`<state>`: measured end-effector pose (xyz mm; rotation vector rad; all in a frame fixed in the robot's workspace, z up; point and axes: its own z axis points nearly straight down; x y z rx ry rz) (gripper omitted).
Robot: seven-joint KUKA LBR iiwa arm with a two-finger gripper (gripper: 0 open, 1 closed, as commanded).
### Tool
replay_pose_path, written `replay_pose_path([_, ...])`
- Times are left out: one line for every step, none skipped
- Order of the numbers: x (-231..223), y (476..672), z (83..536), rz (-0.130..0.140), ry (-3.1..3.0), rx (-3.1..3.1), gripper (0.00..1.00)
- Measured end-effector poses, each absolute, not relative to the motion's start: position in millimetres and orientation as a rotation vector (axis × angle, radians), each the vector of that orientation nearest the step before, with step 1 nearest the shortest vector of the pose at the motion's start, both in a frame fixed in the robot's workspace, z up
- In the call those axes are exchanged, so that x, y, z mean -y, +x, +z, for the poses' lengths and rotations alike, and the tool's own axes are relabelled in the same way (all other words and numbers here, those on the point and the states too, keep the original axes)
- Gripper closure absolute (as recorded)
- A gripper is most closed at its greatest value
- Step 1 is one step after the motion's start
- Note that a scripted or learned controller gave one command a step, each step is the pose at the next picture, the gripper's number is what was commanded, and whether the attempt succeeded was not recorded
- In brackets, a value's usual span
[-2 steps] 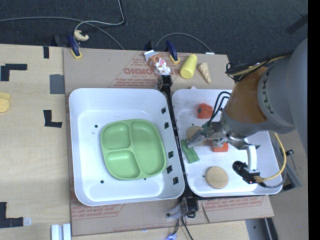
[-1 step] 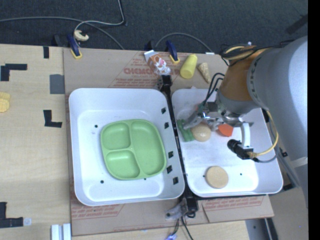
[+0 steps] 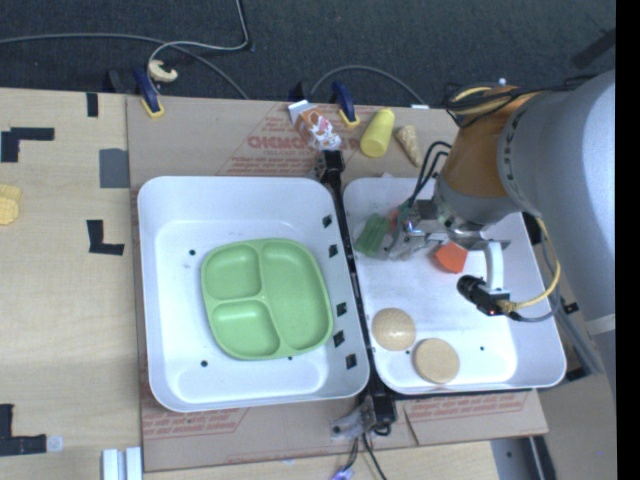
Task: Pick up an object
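Arm (image 3: 520, 158) reaches down into right bin (image 3: 530, 358), pincer (image 3: 408, 236) state unclear

A single grey robot arm (image 3: 575, 158) reaches in from the right side of the scene, its thick upper body filling the far right. An orange band (image 3: 475, 153) wraps the arm just above the wrist. Below the band the wrist points downward and to the left, ending in a metallic two-finger gripper (image 3: 408, 236) held low. Black cables loop around the wrist housing, and one yellow-tipped cable trails off toward the near right. The gripper's tip is too small and cluttered to read clearly from this angle.
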<state>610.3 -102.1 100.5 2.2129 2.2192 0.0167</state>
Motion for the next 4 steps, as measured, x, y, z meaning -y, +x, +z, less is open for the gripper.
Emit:
replay_pose_path([102.1,610.1,100.3,0.017,2.214,-2.219,0.0])
replay_pose_path([123.3,660.0,90.1,-0.008,2.228,-2.223,0.0])
replay_pose_path([121.1,664.5,102.8,0.011,2.212,-2.217,1.0])
replay_pose_path([121.0,663.4,101.1,0.007,2.214,-2.22,0.0])
